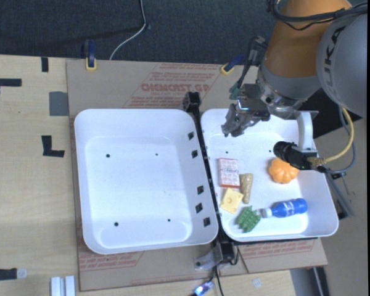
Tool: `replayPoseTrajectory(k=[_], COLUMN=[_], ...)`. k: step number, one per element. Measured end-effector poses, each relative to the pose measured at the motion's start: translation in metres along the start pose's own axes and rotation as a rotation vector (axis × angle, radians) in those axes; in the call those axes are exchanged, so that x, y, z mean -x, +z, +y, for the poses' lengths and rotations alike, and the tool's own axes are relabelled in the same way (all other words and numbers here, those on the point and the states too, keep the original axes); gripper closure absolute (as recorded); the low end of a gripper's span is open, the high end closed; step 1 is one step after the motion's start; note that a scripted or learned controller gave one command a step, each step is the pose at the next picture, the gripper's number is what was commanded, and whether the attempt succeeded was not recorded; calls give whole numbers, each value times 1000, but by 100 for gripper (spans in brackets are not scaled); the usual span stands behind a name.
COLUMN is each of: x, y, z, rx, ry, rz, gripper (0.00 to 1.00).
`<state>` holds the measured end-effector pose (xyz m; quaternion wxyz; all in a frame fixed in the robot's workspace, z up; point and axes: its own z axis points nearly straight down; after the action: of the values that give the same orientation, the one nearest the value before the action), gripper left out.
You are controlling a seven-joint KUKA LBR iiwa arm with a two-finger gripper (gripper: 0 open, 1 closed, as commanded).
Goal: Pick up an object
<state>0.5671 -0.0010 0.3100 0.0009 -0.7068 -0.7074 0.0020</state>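
Pick not yet made. In the right-hand shallow white bin (pixel 259 150), near to far: green knobbly toy (pixel 248 219), blue-and-white plastic bottle (pixel 287 208), yellow cheese wedge (pixel 232 200), tan stick (pixel 246 187), red-and-white packet (pixel 228 172), orange round fruit (pixel 283 171). Beyond, above the far-left corner, grey two-finger gripper (pixel 229 130), grip unreadable, nothing seen held. Left-hand white bin (pixel 135 184) bare.

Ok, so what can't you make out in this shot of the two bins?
- Red-and-white packet, camera view: the print is too small to read.
- Green object, camera view: too small and coarse to identify.
- Right bin, camera view: its far right corner is hidden behind the arm.
- Arm, camera view: cut off by the top and right edges.
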Motion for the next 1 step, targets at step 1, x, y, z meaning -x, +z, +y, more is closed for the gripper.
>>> replayPoseTrajectory(k=[1], x=[-1], y=[-12], z=[1], rx=[1], ry=[-3], rz=[-1], gripper=[100])
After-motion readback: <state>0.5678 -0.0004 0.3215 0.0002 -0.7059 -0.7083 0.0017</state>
